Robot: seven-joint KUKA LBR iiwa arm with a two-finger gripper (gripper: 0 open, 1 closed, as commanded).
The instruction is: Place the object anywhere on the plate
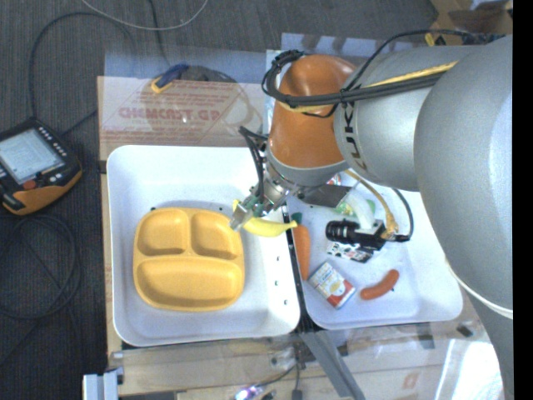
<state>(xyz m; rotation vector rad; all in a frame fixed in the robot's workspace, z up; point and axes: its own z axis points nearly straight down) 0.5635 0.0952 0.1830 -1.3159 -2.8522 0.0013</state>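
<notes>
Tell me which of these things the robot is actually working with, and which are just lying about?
In the job: gripper, yellow banana-shaped object beside it, yellow plate.
Lying about: carrot, sausage, small carton, all in the right-hand bin.

The grey arm [466, 140] reaches in from the right, its broad body lying up and to the right of the gripper [254, 209]. The orange band [304, 115] sits just above the gripper, with the grey wrist [291, 172] between them. The gripper points down and slightly left, at the arm's lowest end
</notes>
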